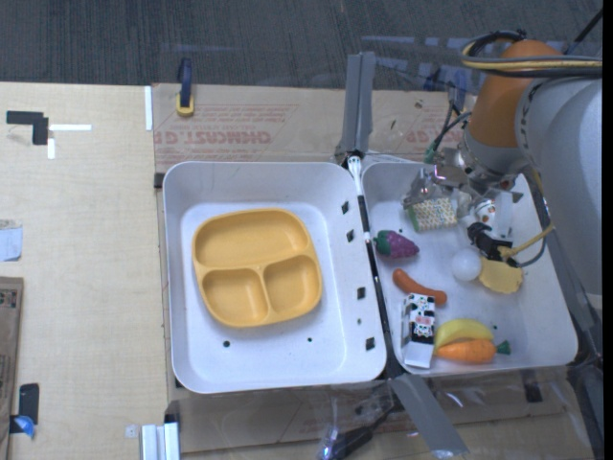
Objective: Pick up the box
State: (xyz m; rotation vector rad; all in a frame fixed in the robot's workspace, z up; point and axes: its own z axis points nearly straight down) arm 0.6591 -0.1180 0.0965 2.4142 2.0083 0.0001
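My jaws (442, 192) hang low at the back of the right bin (556, 324), whether apart or together I cannot tell, while the cow-print box (419, 327) lies unlifted near its front edge, well apart.

A pale, wood-grained flat surface (86, 257) fills the left side, lit evenly without hard shadows. Behind it runs a band of dark grey ribbed floor (192, 27), possibly carpet. A brown cardboard sheet with red mirrored lettering (249, 127) lies under the far edge, held by a yellow-and-blue clamp (185, 99). A grey metal upright post (358, 103) rises beside it.
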